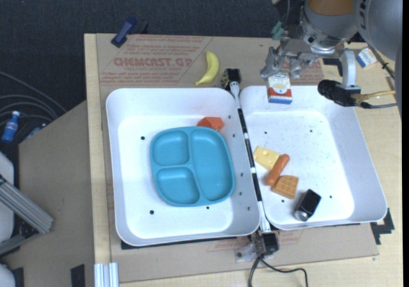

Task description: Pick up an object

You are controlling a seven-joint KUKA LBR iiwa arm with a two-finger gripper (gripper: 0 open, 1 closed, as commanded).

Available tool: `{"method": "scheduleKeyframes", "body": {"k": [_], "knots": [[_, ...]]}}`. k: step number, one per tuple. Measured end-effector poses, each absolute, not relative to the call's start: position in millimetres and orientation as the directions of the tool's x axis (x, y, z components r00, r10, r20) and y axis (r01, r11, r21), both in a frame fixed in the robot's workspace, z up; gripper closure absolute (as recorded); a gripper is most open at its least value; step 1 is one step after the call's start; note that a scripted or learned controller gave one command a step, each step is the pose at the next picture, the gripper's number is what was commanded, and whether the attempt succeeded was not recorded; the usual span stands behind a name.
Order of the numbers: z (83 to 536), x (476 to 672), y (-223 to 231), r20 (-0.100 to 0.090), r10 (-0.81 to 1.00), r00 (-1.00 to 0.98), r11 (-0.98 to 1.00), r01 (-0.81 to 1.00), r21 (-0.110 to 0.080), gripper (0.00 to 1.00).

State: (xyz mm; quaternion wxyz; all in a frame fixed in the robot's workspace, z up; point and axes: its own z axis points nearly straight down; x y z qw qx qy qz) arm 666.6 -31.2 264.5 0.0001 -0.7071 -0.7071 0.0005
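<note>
My gripper (280, 75) hangs over the far rim of the right bin (358, 151), shut on the top of a small white carton (279, 91) with a blue and orange label. The carton is upright, just above the rim. Lower left in that bin lie a yellow cheese wedge (264, 156), an orange sausage (278, 169), a tan waffle (285, 186) and a black block (307, 204). The left bin (128, 119) holds a blue divided plate (192, 165) and a small orange piece (211, 123) by its far wall.
A yellow banana (208, 68) lies on the cardboard behind the left bin, and a blue object (123, 32) lies at the cardboard's far left corner. A black clamp (232, 77) sits where the bins meet. Cables and a black part (339, 92) stick out by the wrist.
</note>
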Motion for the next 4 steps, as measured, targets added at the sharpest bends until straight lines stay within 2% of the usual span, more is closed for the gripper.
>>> {"method": "scheduleKeyframes", "body": {"k": [4], "knots": [[267, 666.6, -43, -0.001, 1.0, 0.0, 0.0, 1.0, 0.0, 1.0]]}}
